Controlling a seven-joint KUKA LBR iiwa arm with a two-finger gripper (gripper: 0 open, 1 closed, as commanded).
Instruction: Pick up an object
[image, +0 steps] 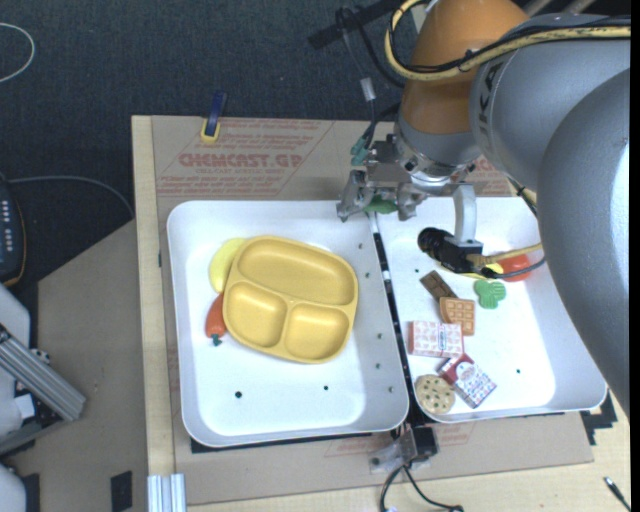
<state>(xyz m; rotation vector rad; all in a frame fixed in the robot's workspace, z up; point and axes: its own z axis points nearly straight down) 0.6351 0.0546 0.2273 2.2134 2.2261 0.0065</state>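
My gripper (375, 199) hangs above and to the right of the yellow divided plate (290, 298), over the far end of the ridge where the two white bins meet. From this angle it cannot be told whether my jaws are parted or closed. A small green piece (383, 206) shows directly at the gripper, and whether it is gripped or merely lies beneath cannot be told either. The plate lies in the left bin (200, 380) with its three compartments facing up. A yellow item (224, 262) peeks out from under the plate's upper left edge, and an orange-red carrot-like piece (216, 318) touches its lower left edge. To the right of the plate, across the ridge, the right bin (540, 340) holds a loose column of things. Nearest the plate's upper corner is a brown block (435, 283), with a green round piece (490, 293) farther right. Below these come a waffle-patterned cracker (457, 312), a pink-and-white packet (435, 338), a red-and-white packet (470, 381) and a round cookie (435, 393), which sits lower than the plate's bottom edge. Far above the plate's left side, a blue-and-yellow clamp (212, 120) sits on the printed cardboard sheet (250, 150).
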